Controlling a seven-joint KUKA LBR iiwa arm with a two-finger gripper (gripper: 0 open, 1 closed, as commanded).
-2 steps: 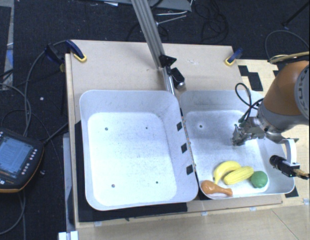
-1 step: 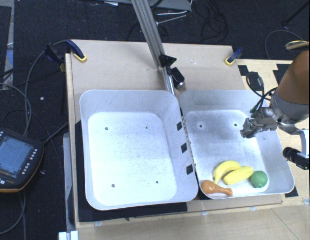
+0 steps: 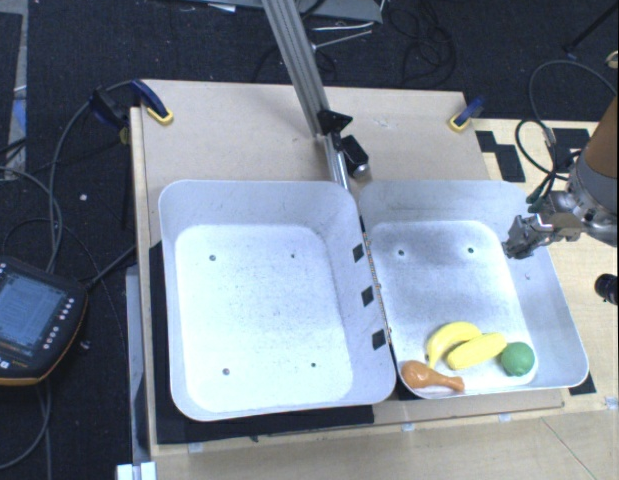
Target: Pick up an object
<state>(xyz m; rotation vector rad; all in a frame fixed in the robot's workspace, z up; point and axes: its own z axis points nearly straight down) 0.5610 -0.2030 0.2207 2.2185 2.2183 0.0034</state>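
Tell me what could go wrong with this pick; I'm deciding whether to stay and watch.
1. The banana, green ball and orange piece lie bunched together in the right bin's near corner, so the pincer may knock neighbours or close on none.
2. They sit against the bin's sloped wall, which could block a finger.

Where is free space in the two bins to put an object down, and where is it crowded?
The left bin shows bare floor across. In the right bin, the far and middle floor is bare. Its near corner is crowded: two bananas, a green ball and an orange piece. The gripper hangs over its right rim.
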